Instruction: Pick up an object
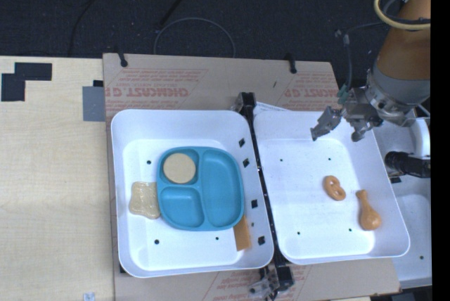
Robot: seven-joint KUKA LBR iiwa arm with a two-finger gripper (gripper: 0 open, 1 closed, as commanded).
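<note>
In the right bin [309, 250] lie an orange pretzel-shaped piece [335, 188] and a tan drumstick-shaped piece [367, 211], near its right side. The left bin [133, 250] holds a blue divided plate [200, 188] with a round tan cookie [178, 167] in its upper-left compartment. A pale bread slice [145, 200] rests against the plate's left edge, and a brown stick [242, 233] lies at its lower right. My gripper [342, 126] hangs open over the right bin's far edge, above and apart from the pretzel piece, with nothing between its fingers.
A black divider [257, 180] runs between the two bins. Brown cardboard [204, 85] lies under them. Black cables [190, 32] loop on the dark floor behind. A black fitting [406, 163] juts in at the right bin's right rim.
</note>
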